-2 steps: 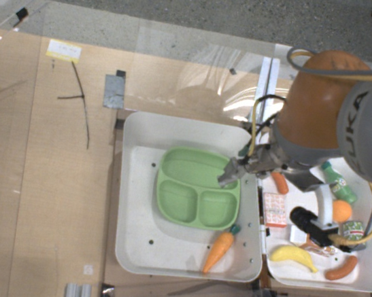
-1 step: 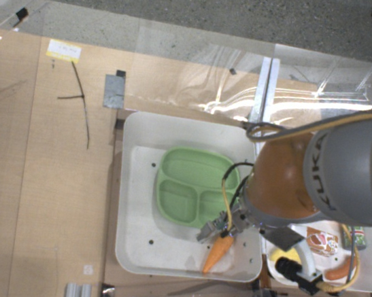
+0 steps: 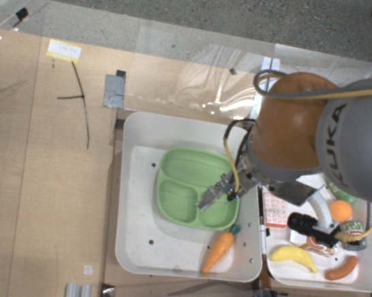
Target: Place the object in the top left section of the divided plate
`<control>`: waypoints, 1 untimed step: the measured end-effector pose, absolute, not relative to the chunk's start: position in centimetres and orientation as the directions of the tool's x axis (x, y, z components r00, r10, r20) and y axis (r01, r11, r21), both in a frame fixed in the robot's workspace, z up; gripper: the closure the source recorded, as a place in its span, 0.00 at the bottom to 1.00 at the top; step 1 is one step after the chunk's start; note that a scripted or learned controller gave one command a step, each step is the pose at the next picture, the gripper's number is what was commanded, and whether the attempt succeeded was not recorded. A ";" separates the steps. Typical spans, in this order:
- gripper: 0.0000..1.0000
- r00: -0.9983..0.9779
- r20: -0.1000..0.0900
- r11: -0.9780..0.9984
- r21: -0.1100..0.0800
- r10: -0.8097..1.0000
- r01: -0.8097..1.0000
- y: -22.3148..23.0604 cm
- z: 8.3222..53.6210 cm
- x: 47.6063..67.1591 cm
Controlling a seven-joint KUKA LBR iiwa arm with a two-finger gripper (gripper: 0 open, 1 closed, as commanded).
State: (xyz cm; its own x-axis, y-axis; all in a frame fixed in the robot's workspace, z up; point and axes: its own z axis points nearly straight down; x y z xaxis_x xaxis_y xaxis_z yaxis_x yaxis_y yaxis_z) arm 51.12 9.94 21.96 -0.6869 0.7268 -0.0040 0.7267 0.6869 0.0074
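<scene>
**A:** Where do you stand on this one?

**B:** Early, by my reading. Your green divided plastic plate (image 3: 196,195) sits in the left shallow white bin (image 3: 134,171), and all the sections you can see look bare. Nothing rests in the top left section, so the placing is not done.

**A:** And the gripper?

**B:** Your two-finger gripper (image 3: 212,196) hangs over the right middle of the plate, just above the ridges between sections. The fingers look close together with nothing between them, so judge it as carrying nothing. The grey arm with the orange band (image 3: 292,125) covers part of the plate's right rim.

**A:** Then where is the object?

**B:** The task does not name it, so you must guess. The nearest candidate is the orange toy carrot with a green tip (image 3: 218,250), lying on the bin floor just off the plate's lower right edge, apart from the gripper. In the right white bin (image 3: 359,282) you also have a yellow toy banana (image 3: 295,257), a small orange ball (image 3: 340,211) and a reddish toy sausage (image 3: 341,268).

**A:** So what is left?

**B:** Nearly all of it, in my view: you need a grasp, a lift, a carry to the top left section, and a release.
</scene>
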 end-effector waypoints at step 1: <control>0.00 -0.830 -0.002 0.830 0.003 0.557 0.557 9.9 13.5 46.3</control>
